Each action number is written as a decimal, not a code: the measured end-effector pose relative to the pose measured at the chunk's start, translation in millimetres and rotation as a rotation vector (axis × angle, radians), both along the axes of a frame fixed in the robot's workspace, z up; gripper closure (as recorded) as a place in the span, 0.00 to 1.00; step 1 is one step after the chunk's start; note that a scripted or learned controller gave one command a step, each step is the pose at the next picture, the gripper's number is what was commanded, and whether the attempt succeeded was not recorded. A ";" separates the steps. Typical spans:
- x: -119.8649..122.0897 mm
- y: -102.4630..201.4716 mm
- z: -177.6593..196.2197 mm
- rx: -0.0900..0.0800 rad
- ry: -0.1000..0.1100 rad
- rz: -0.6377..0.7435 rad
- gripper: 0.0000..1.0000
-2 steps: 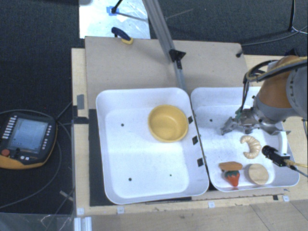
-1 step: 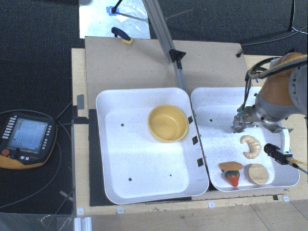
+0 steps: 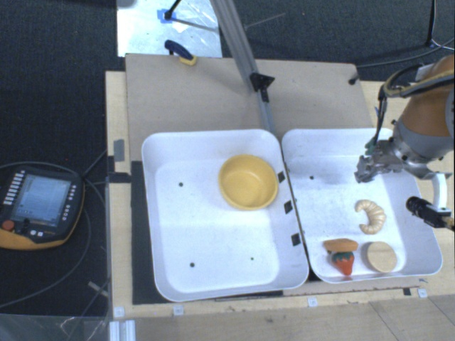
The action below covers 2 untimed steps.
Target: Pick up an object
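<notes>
Carrot (image 3: 344, 261) and croissant (image 3: 371, 215) lie unlabelled beneath claw (image 3: 365, 172).

i'm seeing a teach pendant (image 3: 39, 206) lying left of the surface (image 3: 213, 91), a clamp (image 3: 180, 51) sitting at its back edge.

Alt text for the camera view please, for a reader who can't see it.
A grey arm's pincer hangs over the right bin, above a croissant, a round biscuit and an orange-red toy near the bin's front. The left bin holds a yellow bowl.
</notes>
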State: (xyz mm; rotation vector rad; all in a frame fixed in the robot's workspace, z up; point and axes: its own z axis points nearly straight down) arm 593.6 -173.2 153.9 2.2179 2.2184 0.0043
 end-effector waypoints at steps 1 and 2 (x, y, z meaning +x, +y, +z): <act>3.0 -5.4 62.0 0.000 -0.001 0.000 1.00; 4.0 -5.6 115.1 0.000 0.000 0.001 1.00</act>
